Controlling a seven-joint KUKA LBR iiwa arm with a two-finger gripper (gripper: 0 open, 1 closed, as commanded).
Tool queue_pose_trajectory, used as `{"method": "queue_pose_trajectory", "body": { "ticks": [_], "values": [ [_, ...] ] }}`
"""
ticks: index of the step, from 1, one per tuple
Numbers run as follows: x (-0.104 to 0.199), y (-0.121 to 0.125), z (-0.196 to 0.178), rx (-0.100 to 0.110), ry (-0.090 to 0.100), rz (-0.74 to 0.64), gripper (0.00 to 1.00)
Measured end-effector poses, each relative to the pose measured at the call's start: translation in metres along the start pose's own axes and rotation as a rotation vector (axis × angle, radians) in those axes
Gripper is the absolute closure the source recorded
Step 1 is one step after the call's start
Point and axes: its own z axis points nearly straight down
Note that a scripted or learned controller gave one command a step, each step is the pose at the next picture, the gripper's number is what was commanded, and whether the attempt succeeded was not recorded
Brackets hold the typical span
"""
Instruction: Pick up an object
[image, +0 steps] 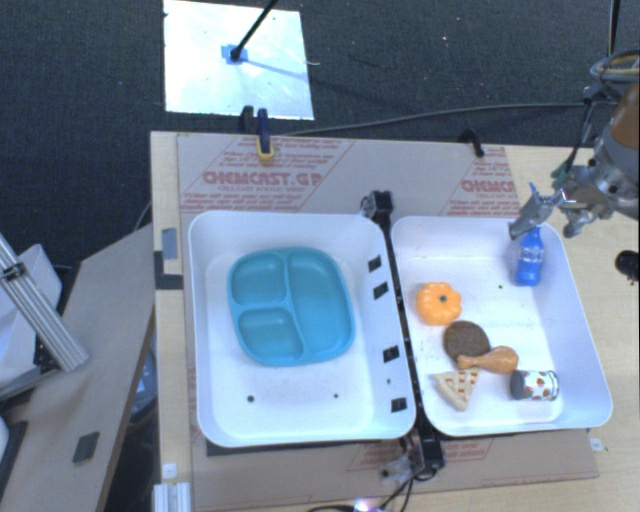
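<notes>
I see two white bins side by side, and I use the right bin (580, 330) as my marker for where things are. The gripper (553, 212) hangs over the far right corner of that bin, and the grey arm (618, 150) comes in from the right side above it. I can see two thin fingers (527, 214) spread apart with a gap between them, and nothing sits in that gap. Just below the gripper, inside the right bin near its far wall, a small blue bottle (529, 258) stands up. One finger tip looks very close to the bottle's top, but I cannot tell if it touches. Closer to the middle of the right bin, near its left wall, sits a little orange pumpkin (438, 302). Just under the pumpkin is a round brown patty (465, 339). A toy chicken leg (489, 359) lies touching the near edge of the patty. At the near side of the right bin, a slice of pizza (456, 387) lies by the left wall, and a small can (535, 384) lies on its side to the right of the chicken leg. To the left of the right bin is the left bin (215, 400), and a blue tray (291, 306) with three sections lies flat in it. Both bins rest on a brown board (300, 175).
</notes>
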Motion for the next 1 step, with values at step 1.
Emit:
{"method": "queue_pose_trajectory", "body": {
  "ticks": [1],
  "values": [
    [0.0014,0.0070,0.0599,0.004,0.001,0.000,0.00]
  ]
}}
